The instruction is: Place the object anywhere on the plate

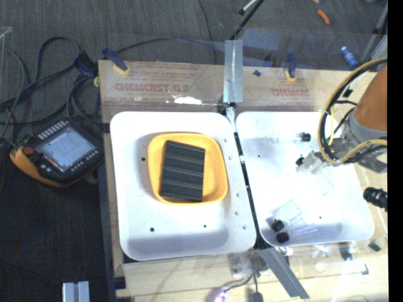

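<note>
A dark grey ribbed rectangular block (pixel 183 170) lies flat on the yellow plate (pixel 215 168) in the middle of the left bin (pixel 132 225). My gripper (pixel 310 160) is over the right bin (pixel 352 219), near its right side and well apart from the block and plate. The arm, with its orange band (pixel 381 102) and yellow cables, comes in from the right edge. Nothing shows in the gripper.
In the right bin lie a clear plastic piece (pixel 291 210) with two small black caps (pixel 279 230) near the front, and a small black part (pixel 305 136) at the back. A handheld pendant (pixel 60 153) and cables rest on the floor to the left.
</note>
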You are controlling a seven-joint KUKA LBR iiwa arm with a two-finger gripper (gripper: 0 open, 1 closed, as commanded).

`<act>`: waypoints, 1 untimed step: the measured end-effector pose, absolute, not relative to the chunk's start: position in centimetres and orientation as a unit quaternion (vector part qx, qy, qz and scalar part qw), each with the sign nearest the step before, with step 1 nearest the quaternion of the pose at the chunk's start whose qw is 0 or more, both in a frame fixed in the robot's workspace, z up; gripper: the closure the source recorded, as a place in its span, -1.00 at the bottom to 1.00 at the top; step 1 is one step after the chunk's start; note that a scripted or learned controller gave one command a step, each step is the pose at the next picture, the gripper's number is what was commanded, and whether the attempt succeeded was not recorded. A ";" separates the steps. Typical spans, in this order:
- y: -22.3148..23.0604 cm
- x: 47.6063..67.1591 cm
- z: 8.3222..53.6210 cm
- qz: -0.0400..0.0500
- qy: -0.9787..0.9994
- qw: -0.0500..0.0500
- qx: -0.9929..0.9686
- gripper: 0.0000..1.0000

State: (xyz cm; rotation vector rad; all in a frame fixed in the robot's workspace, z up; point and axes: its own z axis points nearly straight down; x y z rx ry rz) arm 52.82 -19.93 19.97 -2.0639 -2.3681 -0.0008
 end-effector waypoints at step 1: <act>-19.9 52.8 20.0 0.000 -0.754 0.000 -0.657 -1.00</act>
